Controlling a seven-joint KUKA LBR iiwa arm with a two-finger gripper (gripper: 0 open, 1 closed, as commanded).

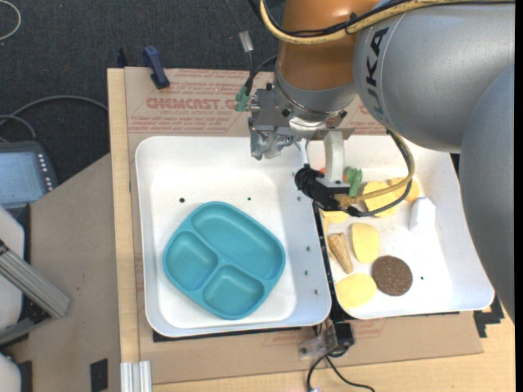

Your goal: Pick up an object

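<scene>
One gripper (270, 144) hung low over the far edge of the left bin (188, 174), close to the wall it shares with the right bin (448, 251). From this slant I could not tell whether it was spread or pressed together, and nothing showed in its grasp. Directly beneath it was bare white floor. Nearer the camera in the same bin lay a teal divided plate (222, 258), flat and alone.

Across the divide the smaller candidates were crowded together. A green piece (353, 178) and a long yellow piece (391, 191) lay at the far end, with a white piece (422, 212) to their right. Toward the near end came a pale yellow round (365, 240), a tan wedge (340, 254), a brown disc (393, 275) and another yellow round (356, 290), several of them touching.

The step in hand looked like choosing and approaching a target. It would probably go best with something that stood apart, such as the white piece or the brown disc. A good approach would descend squarely over the target's middle and stay off the bin wall. The plate seemed too broad and flat to take anywhere but at its rim.

A cardboard board (196, 102) under the bins bore red print that seemed to read "CHEMCAST", with smaller lines below it too fine to make out. The grey arm (441, 55) showed part of black lettering, "KU".
</scene>
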